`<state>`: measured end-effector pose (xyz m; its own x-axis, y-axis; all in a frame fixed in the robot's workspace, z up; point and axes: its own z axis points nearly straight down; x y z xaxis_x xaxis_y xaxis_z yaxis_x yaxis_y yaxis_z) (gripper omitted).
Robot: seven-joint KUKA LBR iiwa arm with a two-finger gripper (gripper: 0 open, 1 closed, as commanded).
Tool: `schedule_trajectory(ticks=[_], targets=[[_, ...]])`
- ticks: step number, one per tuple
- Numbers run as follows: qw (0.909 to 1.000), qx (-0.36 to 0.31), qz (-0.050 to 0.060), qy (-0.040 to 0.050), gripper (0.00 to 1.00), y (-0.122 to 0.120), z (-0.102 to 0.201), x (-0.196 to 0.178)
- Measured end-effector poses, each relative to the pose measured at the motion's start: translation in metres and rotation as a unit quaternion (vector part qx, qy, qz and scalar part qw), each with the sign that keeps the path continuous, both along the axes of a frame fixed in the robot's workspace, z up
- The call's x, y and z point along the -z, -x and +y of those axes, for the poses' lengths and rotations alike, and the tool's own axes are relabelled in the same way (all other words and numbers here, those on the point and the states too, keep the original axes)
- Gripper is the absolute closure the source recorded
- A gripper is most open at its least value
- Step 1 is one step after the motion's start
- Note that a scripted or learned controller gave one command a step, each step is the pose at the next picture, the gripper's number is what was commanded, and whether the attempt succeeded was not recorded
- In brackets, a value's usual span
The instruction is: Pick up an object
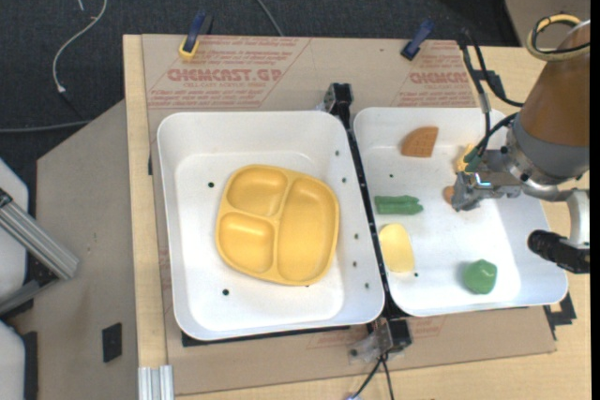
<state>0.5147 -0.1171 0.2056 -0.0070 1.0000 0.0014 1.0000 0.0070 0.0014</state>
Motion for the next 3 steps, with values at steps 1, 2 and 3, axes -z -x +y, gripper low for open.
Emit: schedule_trajectory(ticks=[1, 2, 3], targets=[[1.0, 0.0, -0.001, -0.0002, 1.0, -0.023, 0.051, -0.014], [1.0, 0.0, -0.001, -0.0003, 1.0, -0.05, 0.107, -0.023], [1.0, 0.0, 0.0, -0.0001, 1.0, -0.077, 0.155, -0.012]])
